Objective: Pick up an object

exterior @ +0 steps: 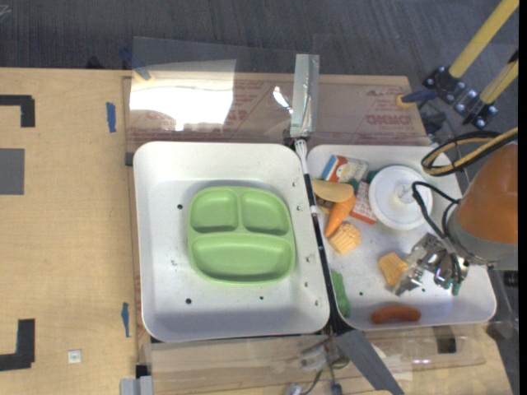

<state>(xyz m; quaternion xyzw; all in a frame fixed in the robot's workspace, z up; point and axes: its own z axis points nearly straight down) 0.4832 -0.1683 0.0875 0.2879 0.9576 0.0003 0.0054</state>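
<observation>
Pale wooden bench under two white bins; the left bin (156, 220) carries a green divided plate (241, 234). From above, the gripper (422, 271) hangs low in the right bin (478, 303), touching a small yellow block (392, 267); whether its jaws are spread or closed I cannot tell. That block looks light, stiff, probably plastic: pinch across its flat sides. A red sausage (395, 313) lies just below the block.

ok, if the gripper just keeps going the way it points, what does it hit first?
Most likely the yellow-orange toy chunk just off the tip of the gripper, which points left and down. Height is hard to judge; if it misses, the right bin floor.
</observation>
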